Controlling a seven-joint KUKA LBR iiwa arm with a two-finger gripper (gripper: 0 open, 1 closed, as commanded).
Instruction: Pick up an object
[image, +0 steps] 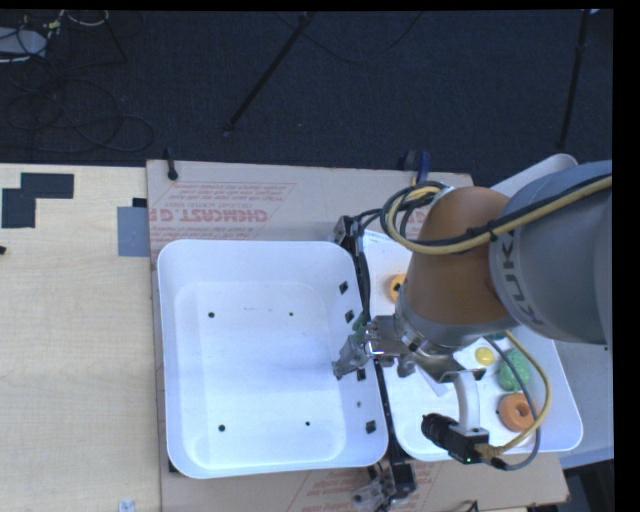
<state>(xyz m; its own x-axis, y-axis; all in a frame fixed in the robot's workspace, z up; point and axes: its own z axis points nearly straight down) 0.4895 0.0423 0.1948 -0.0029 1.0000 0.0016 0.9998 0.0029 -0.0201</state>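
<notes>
White left bin (200, 300): shallow, sitting on a sheet of brown cardboard (250, 205) with red print; a few small dark dots mark its floor.
Divider: the two bins meet along a dark edge with small black clips, just left of the gripper.
Gripper (352, 362): low over the right wall of the left bin, at the seam between the bins; whether the fingers are spread or closed cannot be told, and nothing is seen between them.
Arm (460, 265): orange band and grey body reach in from the right, covering much of the right bin.
Right bin (560, 430): white, partly hidden by the arm.
Objects in right bin: yellow piece (485, 355), green item (515, 372), orange ring (516, 410), all near the right side, well apart from the gripper.
</notes>
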